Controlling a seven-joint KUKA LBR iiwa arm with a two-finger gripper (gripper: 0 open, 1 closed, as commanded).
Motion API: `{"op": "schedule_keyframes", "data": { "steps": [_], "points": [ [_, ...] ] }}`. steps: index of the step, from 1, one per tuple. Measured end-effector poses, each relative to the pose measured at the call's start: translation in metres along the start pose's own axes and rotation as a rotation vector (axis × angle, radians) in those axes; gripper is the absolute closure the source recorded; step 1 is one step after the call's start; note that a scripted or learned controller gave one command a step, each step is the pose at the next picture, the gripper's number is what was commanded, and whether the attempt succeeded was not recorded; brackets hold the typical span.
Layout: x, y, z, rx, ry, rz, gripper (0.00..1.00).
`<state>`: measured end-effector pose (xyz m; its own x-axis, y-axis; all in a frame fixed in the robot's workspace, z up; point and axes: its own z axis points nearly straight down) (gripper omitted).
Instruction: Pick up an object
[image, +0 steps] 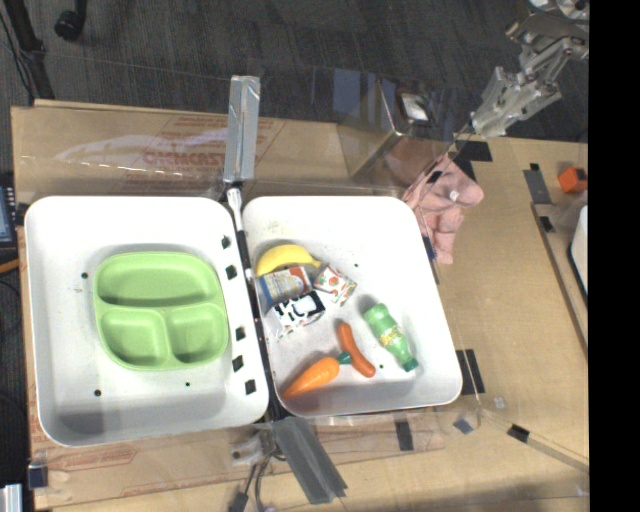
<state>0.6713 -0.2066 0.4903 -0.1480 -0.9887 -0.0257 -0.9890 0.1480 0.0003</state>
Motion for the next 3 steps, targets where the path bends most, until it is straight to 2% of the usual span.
{"op": "schedule_keyframes", "data": {
  "steps": [1, 3],
  "points": [
    [0.004, 0.012, 0.050, -0.014, 0.018, -0.891, 1.00],
    [-0.003, 0.008, 0.033, -0.009, 0.009, -0.903, 1.00]
  ]
}}
